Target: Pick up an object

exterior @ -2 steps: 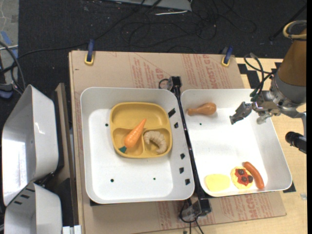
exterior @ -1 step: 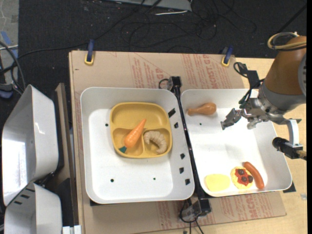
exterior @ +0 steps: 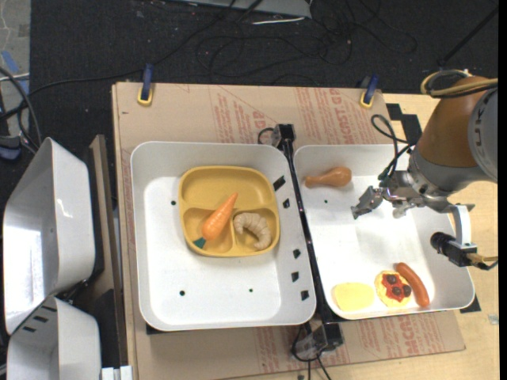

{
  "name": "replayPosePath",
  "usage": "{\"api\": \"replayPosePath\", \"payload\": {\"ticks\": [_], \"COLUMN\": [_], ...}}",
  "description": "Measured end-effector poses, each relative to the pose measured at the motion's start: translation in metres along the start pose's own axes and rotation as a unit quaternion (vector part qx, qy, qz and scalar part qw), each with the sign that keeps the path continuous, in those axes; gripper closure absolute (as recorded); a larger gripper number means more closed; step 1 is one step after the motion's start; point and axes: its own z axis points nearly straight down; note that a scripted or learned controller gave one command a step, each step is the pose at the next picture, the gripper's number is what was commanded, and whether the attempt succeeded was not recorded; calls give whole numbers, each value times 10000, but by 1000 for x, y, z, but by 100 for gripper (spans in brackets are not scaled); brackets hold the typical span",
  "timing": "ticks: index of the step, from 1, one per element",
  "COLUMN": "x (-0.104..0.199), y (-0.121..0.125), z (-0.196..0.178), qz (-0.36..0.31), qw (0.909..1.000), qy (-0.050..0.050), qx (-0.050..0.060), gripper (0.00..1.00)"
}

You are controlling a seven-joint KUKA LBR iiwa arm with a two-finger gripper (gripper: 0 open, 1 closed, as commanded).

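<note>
Beside gripper [exterior: 372, 203]: drumstick [exterior: 329, 179]; sausage [exterior: 413, 283] well apart

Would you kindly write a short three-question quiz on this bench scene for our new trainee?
1. True or false: the carrot lies in the yellow divided plate in the left bin.
2. Which item in the right bin lies nearest its far rim? A) the sausage B) the drumstick C) the yellow disc
3. Fill in: the shrimp shares the plate with the ____.

Key
1. True.
2. B; the sausage, the yellow disc and the small pizza lie by the near rim, while the claw hangs over the bin's middle.
3. Carrot.
</note>
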Motion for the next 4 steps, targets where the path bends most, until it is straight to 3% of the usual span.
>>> {"api": "replayPosePath", "payload": {"ticks": [1,2,4], "x": [1,1,4], "y": [0,1,-2], "z": [40,28,-64], "qz": [0,1,-20], "qw": [10000,10000,10000], "qy": [1,-3,-7], "qx": [-6,-20,-36], "gripper": [0,100,100]}}
